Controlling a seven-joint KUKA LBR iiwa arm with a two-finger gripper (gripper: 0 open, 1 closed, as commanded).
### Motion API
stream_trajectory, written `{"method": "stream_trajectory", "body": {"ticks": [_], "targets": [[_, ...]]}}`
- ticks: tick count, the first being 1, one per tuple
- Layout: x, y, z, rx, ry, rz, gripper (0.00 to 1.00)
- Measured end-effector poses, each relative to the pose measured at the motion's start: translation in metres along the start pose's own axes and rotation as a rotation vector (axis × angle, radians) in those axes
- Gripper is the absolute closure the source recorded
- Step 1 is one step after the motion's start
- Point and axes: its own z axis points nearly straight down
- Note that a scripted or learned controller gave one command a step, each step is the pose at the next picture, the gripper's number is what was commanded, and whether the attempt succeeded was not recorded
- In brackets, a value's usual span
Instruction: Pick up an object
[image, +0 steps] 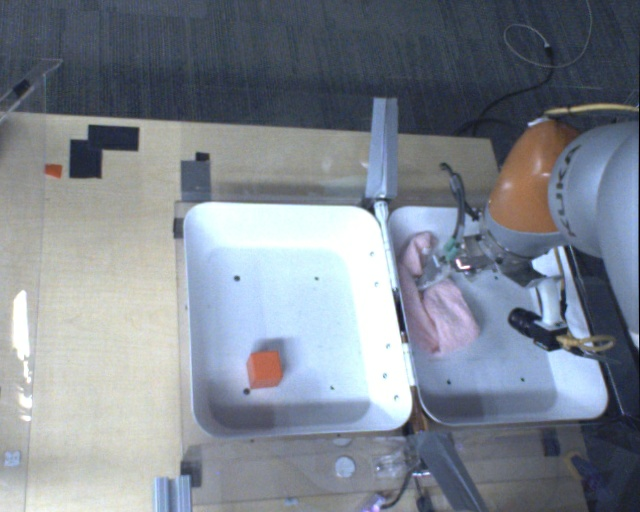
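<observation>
Pink cloth (440, 300) lies crumpled at left of right bin (520, 400); gripper (450, 262) sits on its far end, jaw state cannot be told. Orange block (265, 369) rests in left bin (290, 240). Risk: soft fabric possibly slips out on lift.

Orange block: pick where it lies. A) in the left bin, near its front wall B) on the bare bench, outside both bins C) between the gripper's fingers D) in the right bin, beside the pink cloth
A: the orange block sits on the floor of the left bin, near its front wall, far from the pink cloth and the gripper in the right bin.
</observation>
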Motion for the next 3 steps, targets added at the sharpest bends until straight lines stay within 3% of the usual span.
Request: {"method": "stream_trajectory", "body": {"ticks": [1,2,3], "targets": [[-0.014,0.057,0.002,0.013,0.005,-0.019,0.0],[-0.014,0.011,0.001,0.004,0.002,-0.029,0.0],[-0.01,0.027,0.001,0.004,0.002,-0.056,0.0]]}}
